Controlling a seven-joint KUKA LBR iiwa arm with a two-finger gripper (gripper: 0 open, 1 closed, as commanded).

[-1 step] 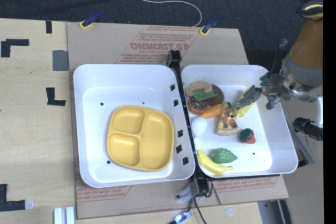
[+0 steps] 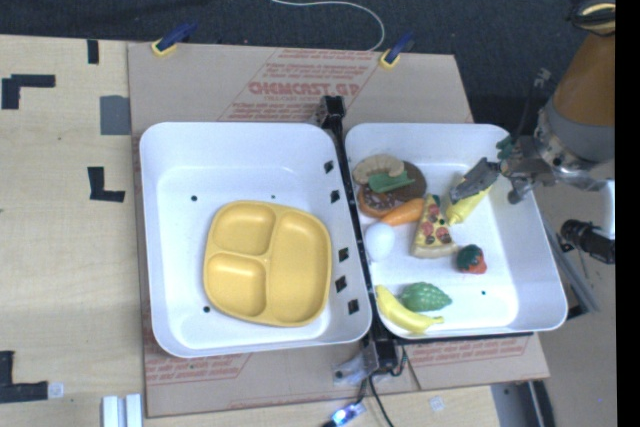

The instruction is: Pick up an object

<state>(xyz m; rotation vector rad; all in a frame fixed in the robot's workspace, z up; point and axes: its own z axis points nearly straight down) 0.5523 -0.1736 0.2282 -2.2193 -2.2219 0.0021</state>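
Toys crowd the right bin (image 2: pixel 530 260), and my tool (image 2: pixel 478 179) hangs over its upper part, reaching in from the right. The dark fingers point down and to the left, their tips at the top of a small yellow piece (image 2: pixel 466 206). I cannot tell how far they are parted, nor whether the yellow piece sits between them or merely below them, so I claim no hold.

Just left of the tool lies a pizza slice (image 2: pixel 433 230), touching the yellow piece or nearly so. Farther left are a burger (image 2: pixel 390 183) and an orange carrot (image 2: pixel 403 212) pressed together, with a white egg (image 2: pixel 380 242) below them. Below the tool and a little right of the pizza sits a strawberry (image 2: pixel 471 259). Well below, near the bin's front edge, a green leafy piece (image 2: pixel 425 296) rests against a banana (image 2: pixel 400 313). Far to the left, the other bin (image 2: pixel 170 165) holds a yellow divided plate (image 2: pixel 268 261).

As I judge it, the risk is a glancing grip: the yellow piece is small and slanted, and fingertips closing on its top end could squeeze it out sideways. The pizza slice lies so close that a finger might catch its edge, pushing both toys or lifting neither. The bin's right wall is near my wrist, leaving little room to correct.
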